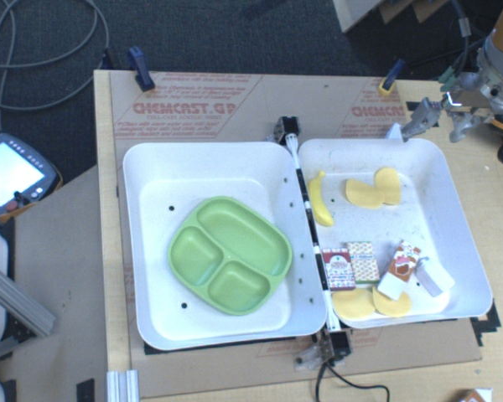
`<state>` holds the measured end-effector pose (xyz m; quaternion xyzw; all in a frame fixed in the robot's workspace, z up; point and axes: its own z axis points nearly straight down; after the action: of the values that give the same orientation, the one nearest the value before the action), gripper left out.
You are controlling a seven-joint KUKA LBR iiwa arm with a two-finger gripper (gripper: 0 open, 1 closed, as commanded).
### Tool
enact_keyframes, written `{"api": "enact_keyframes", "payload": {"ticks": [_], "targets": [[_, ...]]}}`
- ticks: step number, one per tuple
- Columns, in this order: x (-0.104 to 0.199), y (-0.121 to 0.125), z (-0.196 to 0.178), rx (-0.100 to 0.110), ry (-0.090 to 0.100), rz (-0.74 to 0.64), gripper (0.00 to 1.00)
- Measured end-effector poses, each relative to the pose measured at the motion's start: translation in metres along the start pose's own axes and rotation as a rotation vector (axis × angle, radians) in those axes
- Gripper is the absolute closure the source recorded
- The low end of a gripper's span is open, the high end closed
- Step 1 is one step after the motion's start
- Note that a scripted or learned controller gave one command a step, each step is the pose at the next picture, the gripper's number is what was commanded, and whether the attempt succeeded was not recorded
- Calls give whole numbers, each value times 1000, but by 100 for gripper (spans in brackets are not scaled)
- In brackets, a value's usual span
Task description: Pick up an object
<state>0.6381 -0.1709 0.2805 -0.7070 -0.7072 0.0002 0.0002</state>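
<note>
The left bin (142, 182) holds one thing, a green divided tray (229, 255) lying flat near its middle. The right bin (461, 224) carries the small items: a yellow banana (318, 199) along its left wall, two pale yellow rounds (374, 188) toward the back, two small cartons (350, 265) side by side near the front, a red-and-white packet (404, 263) just right of them, and flat yellow pieces (373, 303) at the front edge. The gripper (436, 115) hangs past the right bin's far right corner, above the surface; whether its fingers are spread or closed cannot be told, and nothing shows between them. I judge the pick not yet begun: the next move calls for travelling in over the right bin, choosing an isolated item such as the banana, and descending.
</note>
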Motion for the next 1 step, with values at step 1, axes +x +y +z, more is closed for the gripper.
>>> {"api": "enact_keyframes", "payload": {"ticks": [1], "targets": [[4, -1, 185, 5, 2, 1, 0]]}}
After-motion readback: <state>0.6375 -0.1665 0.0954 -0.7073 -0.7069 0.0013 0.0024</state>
